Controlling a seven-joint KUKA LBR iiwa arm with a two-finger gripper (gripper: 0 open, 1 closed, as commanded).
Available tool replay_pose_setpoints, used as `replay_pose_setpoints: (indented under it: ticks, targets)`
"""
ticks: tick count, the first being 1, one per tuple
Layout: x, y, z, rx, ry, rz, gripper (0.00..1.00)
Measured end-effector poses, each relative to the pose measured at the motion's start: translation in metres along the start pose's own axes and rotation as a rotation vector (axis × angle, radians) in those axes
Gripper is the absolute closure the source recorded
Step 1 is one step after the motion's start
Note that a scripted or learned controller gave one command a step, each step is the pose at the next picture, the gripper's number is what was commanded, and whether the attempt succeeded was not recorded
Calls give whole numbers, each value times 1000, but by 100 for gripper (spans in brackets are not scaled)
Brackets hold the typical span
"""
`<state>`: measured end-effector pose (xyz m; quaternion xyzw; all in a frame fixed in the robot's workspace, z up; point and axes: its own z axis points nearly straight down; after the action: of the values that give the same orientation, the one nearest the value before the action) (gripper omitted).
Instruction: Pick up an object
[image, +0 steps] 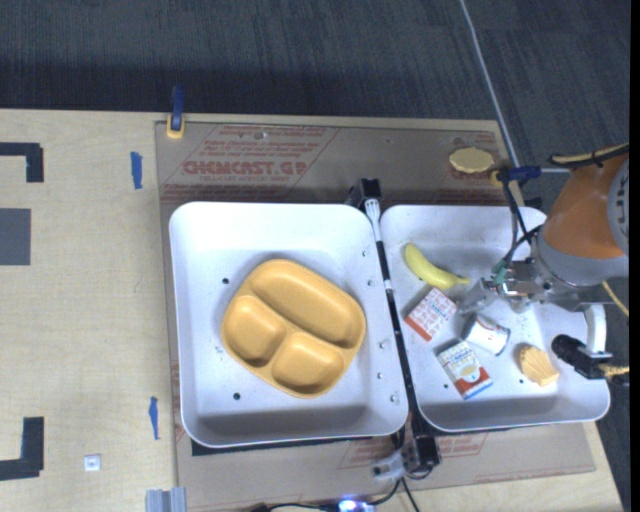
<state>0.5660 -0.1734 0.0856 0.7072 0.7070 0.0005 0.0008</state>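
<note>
My gripper (483, 303) hangs low over the middle of the right bin (570, 408), with the arm reaching in from the right. A small white object (491, 336) lies just below and in front of it; whether they touch is unclear. A yellow banana (428, 268) lies to the gripper's left near the back. A red-and-white carton (431, 314) sits to the left of the gripper. Toward the front lies a blue-and-red carton (465, 368). At the front right rests a yellow-orange pastry-like piece (538, 365).
The left bin (200, 240) holds a large yellow divided plate (291, 325). A ridge between the two bins runs down the middle (390, 320). A tan round disc (471, 160) lies on the cardboard behind the right bin.
</note>
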Motion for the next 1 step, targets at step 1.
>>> replay_pose_setpoints:
  ticks: [1]
  targets:
    - [35, -86, 0, 1, 1, 0, 0]
